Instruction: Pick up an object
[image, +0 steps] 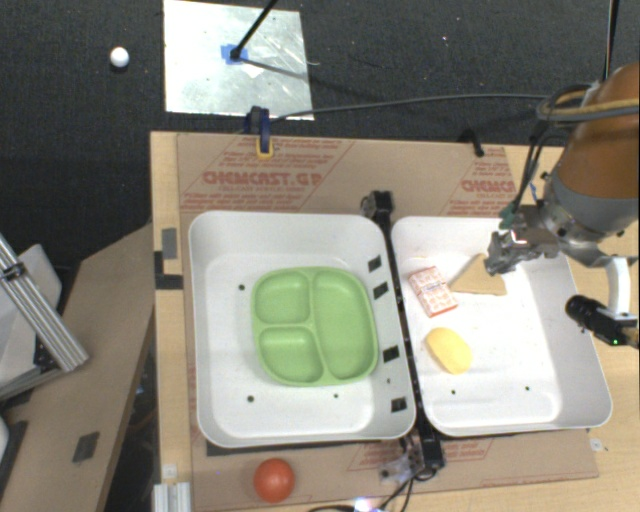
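Arm: grey with an orange band, entering from the right and bent down over the right bin (585, 405).
Gripper (500, 256): low over the bin's far part, at a tan flat piece (478, 281); whether it is open or closed cannot be told.
Right bin contents: a pink-and-white patterned card (432, 292) near the divider; a yellow lemon-like object (449, 351) just in front of it.
Left bin (215, 330): holds a green three-compartment tray (314, 325).
Bench: an orange ball (273, 479) lies in front of the left bin.

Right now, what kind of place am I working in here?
Probably a robotics lab test bench, not a kitchen: two white bins sit clamped on a board, a robot arm reaches in, and cables cross a black backdrop.
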